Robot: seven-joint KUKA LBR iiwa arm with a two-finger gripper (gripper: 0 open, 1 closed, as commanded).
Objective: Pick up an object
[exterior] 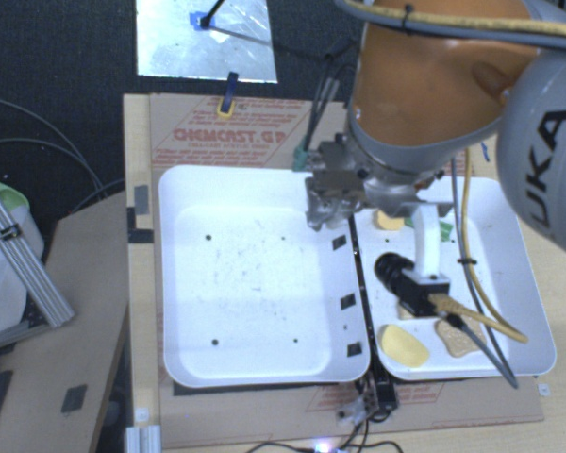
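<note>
Orange band [424, 74] of the arm is hanging closest, above the right bin [524, 300]. The claw [323, 213] is hovering at the bins' shared wall; apart or together, I cannot tell. A small yellow piece [390, 221] is lying just rightward of it, inside that bin.
</note>
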